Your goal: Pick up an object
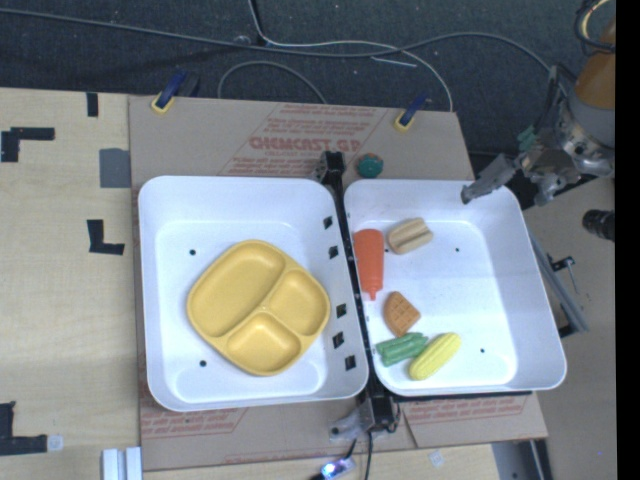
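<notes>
The right bin (pixel 500 268) holds several toy foods. An orange carrot (pixel 368 260) lies along its left wall, with a tan bread roll (pixel 409 235) beside it. Below them sit a brown waffle piece (pixel 401 313), a green pea pod (pixel 398 349) and a yellow corn cob (pixel 435 355). My gripper (pixel 508 182) hangs over the bin's far right corner, above and to the right of the bread roll. Its fingers are spread open with nothing between them.
A yellow divided plate (pixel 258 306) lies in the left bin (pixel 165 268). A small teal ball (pixel 371 165) rests on the cardboard (pixel 290 138) just beyond the bins. Cables run across the dark floor at the back.
</notes>
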Controlling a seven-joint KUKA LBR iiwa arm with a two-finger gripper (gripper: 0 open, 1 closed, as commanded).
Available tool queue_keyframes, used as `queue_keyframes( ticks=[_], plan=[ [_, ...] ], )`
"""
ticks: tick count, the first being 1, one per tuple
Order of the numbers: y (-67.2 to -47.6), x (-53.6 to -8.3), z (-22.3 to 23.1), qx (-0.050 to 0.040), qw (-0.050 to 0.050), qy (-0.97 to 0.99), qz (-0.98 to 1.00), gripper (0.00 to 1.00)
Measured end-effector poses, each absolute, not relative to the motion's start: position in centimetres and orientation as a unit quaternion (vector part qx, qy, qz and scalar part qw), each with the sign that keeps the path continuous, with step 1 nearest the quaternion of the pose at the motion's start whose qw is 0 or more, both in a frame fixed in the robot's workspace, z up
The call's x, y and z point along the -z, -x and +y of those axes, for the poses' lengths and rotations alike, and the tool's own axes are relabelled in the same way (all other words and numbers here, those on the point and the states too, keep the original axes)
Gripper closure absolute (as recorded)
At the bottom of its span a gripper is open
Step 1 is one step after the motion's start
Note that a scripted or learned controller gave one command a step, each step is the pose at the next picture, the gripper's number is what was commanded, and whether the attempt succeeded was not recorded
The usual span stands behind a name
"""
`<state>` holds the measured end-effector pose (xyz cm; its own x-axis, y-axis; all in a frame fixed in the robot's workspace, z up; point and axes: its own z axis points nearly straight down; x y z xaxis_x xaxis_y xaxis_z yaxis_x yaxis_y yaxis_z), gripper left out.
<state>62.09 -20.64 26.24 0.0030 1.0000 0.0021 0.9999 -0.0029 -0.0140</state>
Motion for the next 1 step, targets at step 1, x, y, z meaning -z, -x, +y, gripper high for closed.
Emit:
queue_keyframes(
  ticks=[1],
  plan=[
    [-62.31, -27.1, -20.54, -0.0006, 0.0, 0.707, -0.707, 0.0]
  ],
)
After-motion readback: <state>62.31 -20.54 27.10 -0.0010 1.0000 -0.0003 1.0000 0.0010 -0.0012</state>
